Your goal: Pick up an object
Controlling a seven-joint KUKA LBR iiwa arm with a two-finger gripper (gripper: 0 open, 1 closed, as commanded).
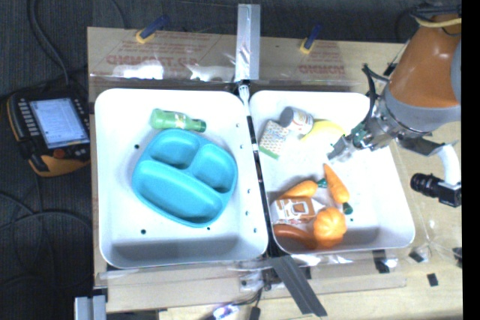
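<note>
Claw (346, 147) hovers in the right bin (390, 191) above the carrot (336, 183), fingers' state indeterminable, nothing lifted; pick remains outstanding.

Right bin contents: carrot (337, 184), orange, lying diagonal, centre-right of frame; small orange pumpkin (330, 226) below it; yellow banana (324, 130) above; printed packet (297, 209) left of the pumpkin.
</note>
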